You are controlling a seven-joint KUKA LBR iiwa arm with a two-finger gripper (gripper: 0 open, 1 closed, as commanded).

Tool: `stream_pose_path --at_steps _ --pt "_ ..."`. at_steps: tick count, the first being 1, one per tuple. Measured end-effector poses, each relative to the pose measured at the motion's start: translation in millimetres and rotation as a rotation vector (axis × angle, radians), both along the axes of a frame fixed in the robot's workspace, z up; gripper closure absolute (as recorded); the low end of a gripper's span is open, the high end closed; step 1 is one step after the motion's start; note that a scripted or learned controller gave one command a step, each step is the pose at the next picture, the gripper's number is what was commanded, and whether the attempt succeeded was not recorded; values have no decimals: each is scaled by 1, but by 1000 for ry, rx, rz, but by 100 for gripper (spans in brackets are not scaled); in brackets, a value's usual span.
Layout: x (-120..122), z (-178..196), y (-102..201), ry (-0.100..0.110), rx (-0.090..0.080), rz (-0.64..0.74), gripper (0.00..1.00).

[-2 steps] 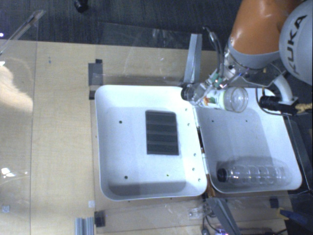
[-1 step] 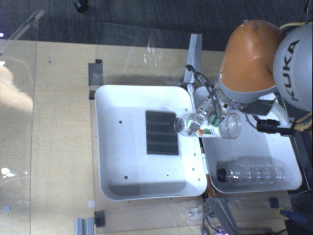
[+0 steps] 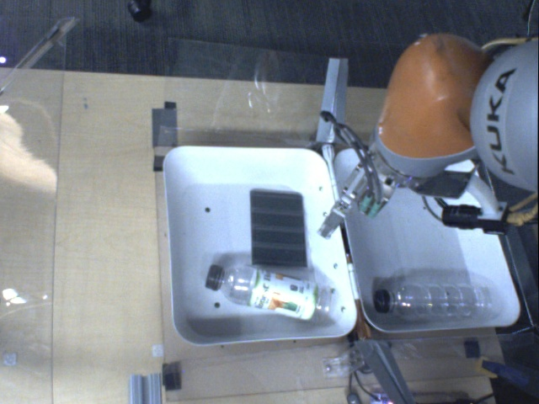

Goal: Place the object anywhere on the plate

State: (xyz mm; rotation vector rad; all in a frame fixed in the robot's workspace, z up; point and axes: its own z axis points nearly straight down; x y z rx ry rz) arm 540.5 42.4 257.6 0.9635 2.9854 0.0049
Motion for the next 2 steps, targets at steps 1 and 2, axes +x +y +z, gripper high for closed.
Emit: stream_pose_path --at_steps 1,2 --pt "20 -73 -26 -1 -1 264 0" --pt "31 -71 40 -5 -2 579 0"
